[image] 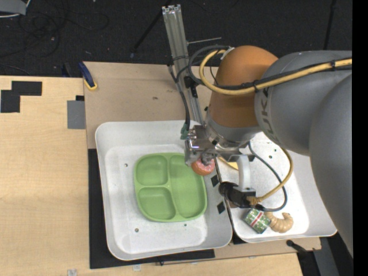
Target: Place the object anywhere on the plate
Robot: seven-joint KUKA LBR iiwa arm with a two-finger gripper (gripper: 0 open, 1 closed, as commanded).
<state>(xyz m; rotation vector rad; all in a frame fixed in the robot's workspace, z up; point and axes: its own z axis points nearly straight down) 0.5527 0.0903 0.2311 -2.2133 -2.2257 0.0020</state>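
Nearest us looms the grey arm [310, 102], its hand [198, 154] hanging at the green plate's [169, 187] right rim. We see a pink-orange object [202, 167] just under it, but cannot tell whether the hand grips it. In the right bin [299, 226] lie a green packet [256, 219] and a tan piece [282, 222], 2 items touching.

A pale wooden bench [40, 171] meets a dark floor [86, 22] strewn with black cables [69, 16].
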